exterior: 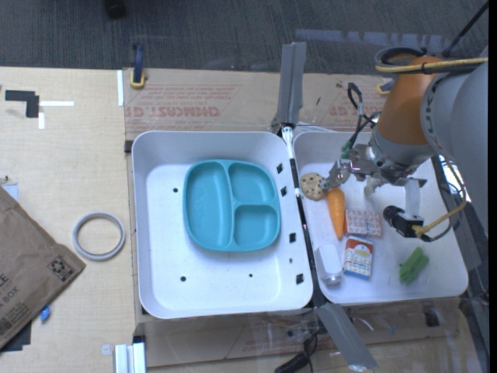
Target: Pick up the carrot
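Note:
An orange carrot [336, 212] lies lengthwise in the right bin [443, 282], near its left side, below a round cookie [311, 186]. My gripper [338, 176] hangs just above the carrot's upper end, between it and the cookie, at the end of the grey arm with the orange band [404, 115]. The carrot rests on the bin floor, not between my fingers.
A teal divided plate [231, 205] sits in the left bin [155, 286]. The right bin also holds a small patterned packet [363, 222], a red-and-white carton [358, 257], a pale tube [328, 264] and a green object [413, 264]. A tape ring [99, 235] lies on the bench at left.

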